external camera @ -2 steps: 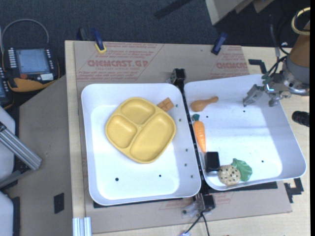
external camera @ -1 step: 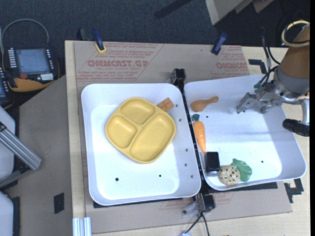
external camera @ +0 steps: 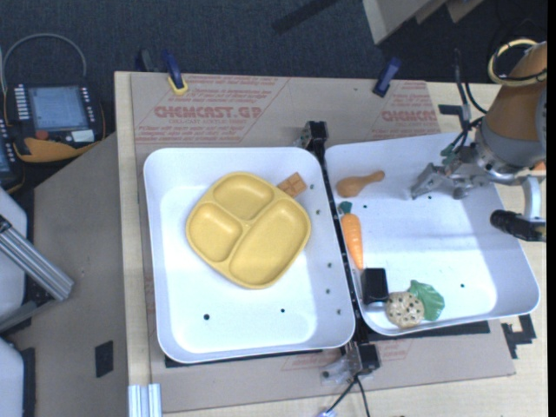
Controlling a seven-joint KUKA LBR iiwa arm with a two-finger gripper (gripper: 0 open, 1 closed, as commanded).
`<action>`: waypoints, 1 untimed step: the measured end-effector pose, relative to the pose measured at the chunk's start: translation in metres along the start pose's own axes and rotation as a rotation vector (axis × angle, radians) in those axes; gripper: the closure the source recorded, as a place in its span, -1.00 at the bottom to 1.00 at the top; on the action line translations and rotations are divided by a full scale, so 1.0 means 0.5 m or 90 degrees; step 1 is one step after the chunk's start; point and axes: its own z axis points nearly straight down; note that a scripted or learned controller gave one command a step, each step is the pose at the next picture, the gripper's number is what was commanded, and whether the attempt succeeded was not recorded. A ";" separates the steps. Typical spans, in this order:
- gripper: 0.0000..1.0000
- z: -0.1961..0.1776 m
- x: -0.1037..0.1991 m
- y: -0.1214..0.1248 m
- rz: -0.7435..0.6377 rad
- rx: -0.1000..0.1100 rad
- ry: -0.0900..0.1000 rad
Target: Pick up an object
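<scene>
1. Nothing lifted yet: every candidate object lying loose in the bins, so the whole pick left to do, as far as the view shows.
2. Gripper (external camera: 434,183) hanging over the upper part of the right bin (external camera: 486,259), well up and to the right of the carrot (external camera: 352,239); fingers spread apart with nothing between them.
3. Nearest candidate to the gripper: a tan drumstick-shaped piece (external camera: 360,182), just above the carrot's green top, smooth and rounded with a narrow handle end.
4. Carrot itself: orange, tapered, glossy like moulded plastic, lying lengthwise along the bin's left wall.
5. Just below the carrot: a small black block (external camera: 374,285), matte and square-edged.
6. Below and right of the block, touching each other: a round speckled cookie (external camera: 401,308) and a crinkled green leaf (external camera: 426,298), soft-looking.
7. Left of the carrot, across the divider, in the left bin (external camera: 174,302): a yellow divided plate (external camera: 248,228), three compartments, smooth and shiny, with a small brown block (external camera: 292,183) at its upper right rim.
8. Judgement: drumstick piece the likeliest target, needing a move leftward and down before closing.
</scene>
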 end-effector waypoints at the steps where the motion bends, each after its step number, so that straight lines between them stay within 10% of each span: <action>1: 1.00 -0.019 -0.009 0.001 -0.001 -0.006 -0.010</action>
